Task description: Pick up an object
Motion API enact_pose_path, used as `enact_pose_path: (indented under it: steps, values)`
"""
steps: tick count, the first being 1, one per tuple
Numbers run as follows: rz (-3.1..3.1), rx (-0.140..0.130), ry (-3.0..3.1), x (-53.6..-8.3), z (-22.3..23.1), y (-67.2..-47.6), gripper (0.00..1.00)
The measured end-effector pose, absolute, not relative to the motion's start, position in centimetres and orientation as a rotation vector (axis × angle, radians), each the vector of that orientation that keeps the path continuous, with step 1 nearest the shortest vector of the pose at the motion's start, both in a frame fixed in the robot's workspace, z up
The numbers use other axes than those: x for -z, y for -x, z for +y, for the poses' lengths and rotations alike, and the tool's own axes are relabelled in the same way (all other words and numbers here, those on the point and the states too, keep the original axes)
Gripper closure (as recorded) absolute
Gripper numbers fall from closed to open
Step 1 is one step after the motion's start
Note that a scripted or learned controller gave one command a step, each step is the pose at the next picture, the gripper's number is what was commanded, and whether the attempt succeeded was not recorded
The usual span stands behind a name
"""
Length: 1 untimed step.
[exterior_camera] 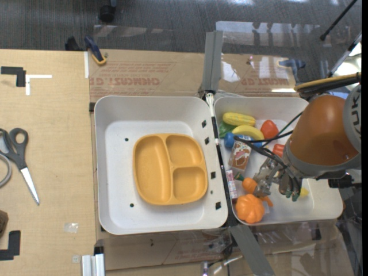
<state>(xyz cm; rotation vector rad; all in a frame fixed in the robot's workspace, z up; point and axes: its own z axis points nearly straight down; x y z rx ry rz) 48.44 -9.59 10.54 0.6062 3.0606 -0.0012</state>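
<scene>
The right bin (328,209) holds several toy foods: two yellow bananas (238,119), a red piece (269,129), a blue piece (229,140), a printed packet (240,154), a small orange fruit (248,184) and an orange pumpkin (250,209). My gripper (268,181) hangs low in this bin, just right of the small orange fruit and above the pumpkin. The orange wrist band (322,132) hides the bin's right middle. I see nothing clearly held.
The left bin (109,154) holds a yellow divided plate (171,168). Scissors (20,161) lie on the bench at far left. A small green and yellow piece (298,194) lies just right of the gripper. A metal divider (211,62) stands behind the bins.
</scene>
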Motion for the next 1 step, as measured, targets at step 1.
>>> enact_pose_path:
  steps: [1]
  values:
    - [3.049, 0.002, -0.606, -10.85, -9.68, -48.75, 0.0]
